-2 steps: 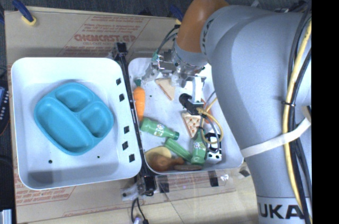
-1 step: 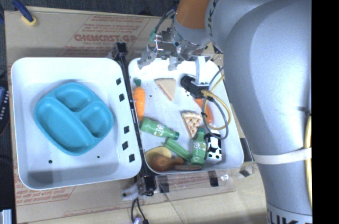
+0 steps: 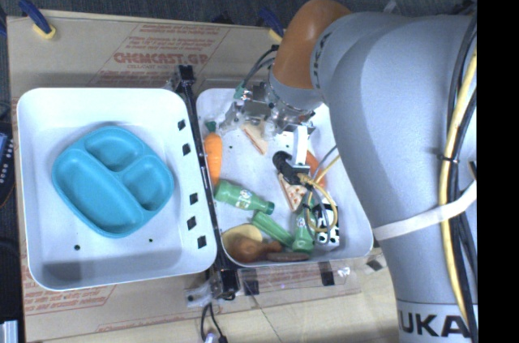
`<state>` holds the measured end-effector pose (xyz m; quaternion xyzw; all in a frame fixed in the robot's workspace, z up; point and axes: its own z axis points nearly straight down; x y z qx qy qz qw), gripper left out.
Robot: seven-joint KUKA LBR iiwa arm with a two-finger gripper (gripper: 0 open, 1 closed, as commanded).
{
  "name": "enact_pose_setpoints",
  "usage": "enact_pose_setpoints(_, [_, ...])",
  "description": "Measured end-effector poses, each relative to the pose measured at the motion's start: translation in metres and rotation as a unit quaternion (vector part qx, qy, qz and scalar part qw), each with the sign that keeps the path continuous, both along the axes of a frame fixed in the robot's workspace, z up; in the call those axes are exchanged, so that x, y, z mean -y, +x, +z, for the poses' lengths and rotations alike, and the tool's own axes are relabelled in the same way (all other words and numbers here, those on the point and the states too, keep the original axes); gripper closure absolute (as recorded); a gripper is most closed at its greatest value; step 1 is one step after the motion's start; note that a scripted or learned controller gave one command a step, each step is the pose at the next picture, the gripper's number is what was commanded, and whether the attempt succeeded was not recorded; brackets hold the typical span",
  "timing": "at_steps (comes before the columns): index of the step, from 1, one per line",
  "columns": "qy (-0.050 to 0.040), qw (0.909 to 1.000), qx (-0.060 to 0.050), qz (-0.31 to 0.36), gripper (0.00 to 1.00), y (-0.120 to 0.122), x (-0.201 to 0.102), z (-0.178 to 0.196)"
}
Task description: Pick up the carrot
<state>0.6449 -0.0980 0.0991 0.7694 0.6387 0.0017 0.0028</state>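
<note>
Your carrot (image 3: 213, 155) lies against the left wall of the right bin (image 3: 350, 207), just above the green bottle (image 3: 242, 197). It looks like a light, stiff, smooth toy, so take it across its thick middle. Also in that bin: pizza slices and, I think, a potato. The left bin (image 3: 32, 171) holds a blue divided tray (image 3: 112, 179). The gripper (image 3: 263, 113) hangs near the carrot's top end; I cannot tell its state.

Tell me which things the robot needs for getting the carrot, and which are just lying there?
Needed:
carrot, by the right bin's left wall
gripper, above the right bin

Just lying there:
blue divided plate in the left bin
green bottles
pizza slice
</note>
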Motion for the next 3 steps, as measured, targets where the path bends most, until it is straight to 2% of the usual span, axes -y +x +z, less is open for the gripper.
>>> enact_pose_setpoints(1, [-0.0012, 0.9946, -0.002, -0.103, 0.00, 0.014, -0.006, -0.001])
enact_pose_setpoints(2, [0.0005, 0.9909, -0.003, -0.134, 0.00, -0.041, -0.046, 0.098])
enact_pose_setpoints(3, [0.0000, 0.9905, -0.009, -0.137, 0.00, -0.046, 0.003, -0.010])
